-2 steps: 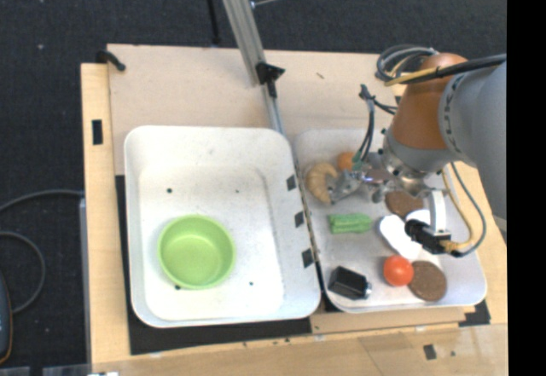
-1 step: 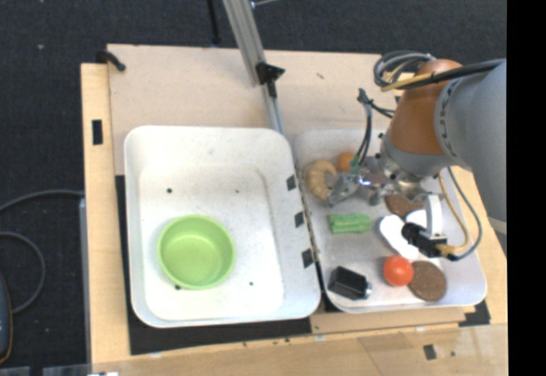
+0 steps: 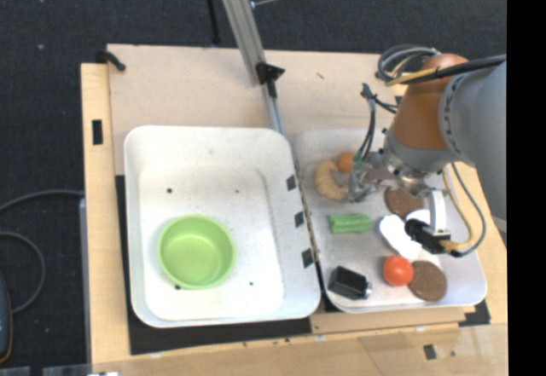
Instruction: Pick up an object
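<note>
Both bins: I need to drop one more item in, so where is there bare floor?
Left bin: bare floor all around the green bowl. Right bin: crowded with the end effector, green block, black box and red ball.

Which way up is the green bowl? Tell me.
Upright. The green bowl shows its open mouth and inner floor, resting flat in the left bin.

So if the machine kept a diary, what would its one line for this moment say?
end effector: low in right bin, at tan curved piece | lifted: nothing seen | left bin: green bowl
</note>
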`<state>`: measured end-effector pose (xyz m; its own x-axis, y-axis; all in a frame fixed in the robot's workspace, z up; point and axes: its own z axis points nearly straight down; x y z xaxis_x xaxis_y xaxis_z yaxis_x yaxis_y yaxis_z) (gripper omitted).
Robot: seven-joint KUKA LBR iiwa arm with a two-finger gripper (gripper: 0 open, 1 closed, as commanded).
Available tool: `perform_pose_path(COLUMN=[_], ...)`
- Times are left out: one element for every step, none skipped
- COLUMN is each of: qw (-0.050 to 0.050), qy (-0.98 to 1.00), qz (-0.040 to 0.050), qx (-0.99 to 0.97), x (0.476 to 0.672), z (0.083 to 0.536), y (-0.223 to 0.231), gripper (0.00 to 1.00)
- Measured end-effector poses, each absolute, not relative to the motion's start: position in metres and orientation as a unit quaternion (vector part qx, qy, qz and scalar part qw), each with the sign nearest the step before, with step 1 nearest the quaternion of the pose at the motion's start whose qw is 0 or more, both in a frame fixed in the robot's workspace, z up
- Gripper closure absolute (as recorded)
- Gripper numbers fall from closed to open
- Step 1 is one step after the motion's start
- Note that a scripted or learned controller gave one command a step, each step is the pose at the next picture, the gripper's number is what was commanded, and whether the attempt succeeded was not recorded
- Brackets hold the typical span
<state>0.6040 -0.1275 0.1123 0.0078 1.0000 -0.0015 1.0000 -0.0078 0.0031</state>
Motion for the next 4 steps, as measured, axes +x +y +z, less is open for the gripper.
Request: perform_pose_path(qw=[0.003,0.003,0.003,0.000], qy=[0.706,0.708,0.708,0.710], qz=[0.0021,0.0017,0.0018,0.0009], qx=[0.708,0.706,0.706,0.704], x=[0.607,0.611,0.612,0.612], z=[0.177,0.221,0.266,0.272], y=[-0.131,-0.130,-0.132,-0.078], gripper=[1.00,1.00,1.00,1.00])
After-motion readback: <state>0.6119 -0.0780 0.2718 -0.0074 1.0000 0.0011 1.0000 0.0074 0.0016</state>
